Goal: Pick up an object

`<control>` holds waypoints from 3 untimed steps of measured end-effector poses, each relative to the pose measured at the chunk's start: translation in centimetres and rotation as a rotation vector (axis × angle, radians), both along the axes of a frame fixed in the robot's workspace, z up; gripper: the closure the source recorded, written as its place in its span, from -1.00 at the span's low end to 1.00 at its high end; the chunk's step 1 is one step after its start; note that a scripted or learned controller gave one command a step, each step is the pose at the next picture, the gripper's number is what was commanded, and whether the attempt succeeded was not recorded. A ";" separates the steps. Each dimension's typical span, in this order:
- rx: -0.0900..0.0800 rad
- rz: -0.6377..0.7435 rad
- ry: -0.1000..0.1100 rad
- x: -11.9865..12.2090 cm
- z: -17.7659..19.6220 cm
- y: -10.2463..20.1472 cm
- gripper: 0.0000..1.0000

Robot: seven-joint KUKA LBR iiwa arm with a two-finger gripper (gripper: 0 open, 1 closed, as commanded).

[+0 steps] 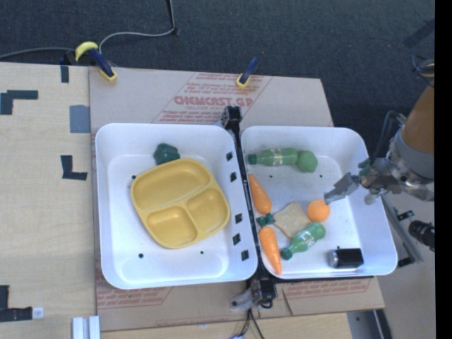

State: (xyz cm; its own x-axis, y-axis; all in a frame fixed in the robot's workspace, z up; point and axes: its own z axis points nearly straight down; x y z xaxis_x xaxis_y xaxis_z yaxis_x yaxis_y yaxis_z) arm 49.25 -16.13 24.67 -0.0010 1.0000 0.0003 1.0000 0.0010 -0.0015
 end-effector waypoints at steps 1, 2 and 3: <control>0.000 0.000 0.001 3.7 -6.7 2.0 -1.00; -0.001 0.001 -0.006 3.4 -15.9 0.2 -1.00; 0.001 0.000 -0.010 3.6 -14.8 0.3 1.00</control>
State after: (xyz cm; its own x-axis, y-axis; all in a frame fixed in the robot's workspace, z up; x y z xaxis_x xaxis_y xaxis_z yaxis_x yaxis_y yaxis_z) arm 52.81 -15.85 9.87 -0.0007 1.0000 0.0008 1.0000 0.0007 0.0082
